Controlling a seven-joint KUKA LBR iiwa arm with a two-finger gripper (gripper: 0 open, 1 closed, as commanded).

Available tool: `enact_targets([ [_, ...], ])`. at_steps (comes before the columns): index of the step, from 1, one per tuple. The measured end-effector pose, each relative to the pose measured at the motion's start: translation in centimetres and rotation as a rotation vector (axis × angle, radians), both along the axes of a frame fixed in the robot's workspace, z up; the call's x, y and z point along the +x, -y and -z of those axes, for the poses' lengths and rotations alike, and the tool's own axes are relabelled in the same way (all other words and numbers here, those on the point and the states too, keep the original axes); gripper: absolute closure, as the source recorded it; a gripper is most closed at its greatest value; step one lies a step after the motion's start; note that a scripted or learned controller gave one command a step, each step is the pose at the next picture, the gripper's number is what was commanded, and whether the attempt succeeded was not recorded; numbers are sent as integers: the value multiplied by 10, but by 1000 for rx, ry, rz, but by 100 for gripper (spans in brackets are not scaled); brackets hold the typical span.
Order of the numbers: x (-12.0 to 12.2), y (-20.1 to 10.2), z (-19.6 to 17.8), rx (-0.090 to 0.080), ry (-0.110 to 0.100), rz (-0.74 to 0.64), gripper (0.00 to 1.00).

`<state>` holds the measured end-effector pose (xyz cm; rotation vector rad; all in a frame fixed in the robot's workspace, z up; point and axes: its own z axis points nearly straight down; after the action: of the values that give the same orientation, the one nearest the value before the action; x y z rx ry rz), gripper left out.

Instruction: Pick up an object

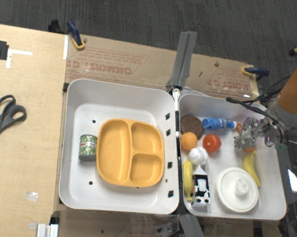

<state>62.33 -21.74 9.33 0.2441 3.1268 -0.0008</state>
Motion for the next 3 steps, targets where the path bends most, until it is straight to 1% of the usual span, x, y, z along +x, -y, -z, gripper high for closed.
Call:
enact_targets([
  [1,0,0,0,0,0,0,0],
  [2,2,0,-11,-2,6,0,100],
  [3,2,0,-11,-2,6,0,0],
])
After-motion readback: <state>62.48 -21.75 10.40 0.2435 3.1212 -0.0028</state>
